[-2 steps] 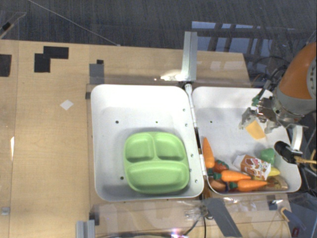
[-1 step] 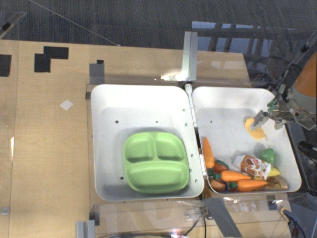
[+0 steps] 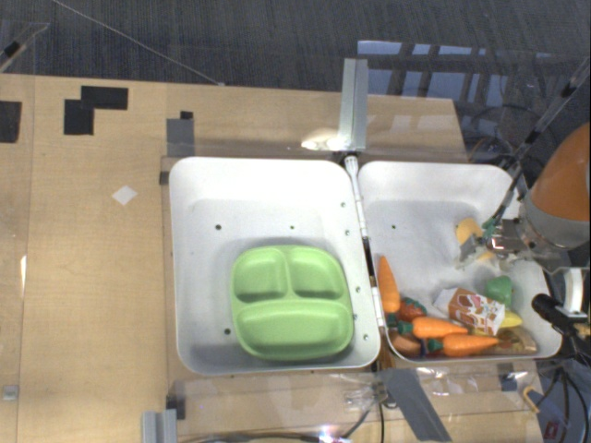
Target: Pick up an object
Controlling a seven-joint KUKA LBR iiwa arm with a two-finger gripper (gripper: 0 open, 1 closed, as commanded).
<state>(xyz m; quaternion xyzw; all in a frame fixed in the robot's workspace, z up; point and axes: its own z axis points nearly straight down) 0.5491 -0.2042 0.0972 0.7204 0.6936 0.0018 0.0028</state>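
**A:** How many bins were on the bench, and what lay in each?

**B:** Two white bins, side by side. The left bin (image 3: pixel 199 247) held one thing: a green divided plate (image 3: pixel 292 300) with three compartments, lying flat toward the bin's near side. The right bin (image 3: pixel 416 201) held a heap of small toy foods crowded along its near edge.

**A:** Could you count them?

**B:** Partly. I counted three carrots: one carrot (image 3: pixel 388 286) stood on end against the wall between the bins, a second carrot (image 3: pixel 434 327) lay across the heap, and a third carrot (image 3: pixel 469 344) lay just in front of that one, touching it. To their right was one printed snack packet (image 3: pixel 476 310), white and red, tilted. One small green piece (image 3: pixel 500 289) sat just behind the packet. One yellow piece (image 3: pixel 468 231) lay farther back, apart from the heap. There were darker bits under the carrots that I could not tell apart.

**A:** And the arm?

**B:** It came in from the right, its orange band (image 3: pixel 563 187) over the right bin's far corner. The gripper (image 3: pixel 489 245) was down inside the right bin, just beside the yellow piece and close behind the green one.

**A:** Was it holding anything?

**B:** I could not tell. The end of it was small and cluttered; whether it was spread or closed, or had hold of any piece, was not visible.
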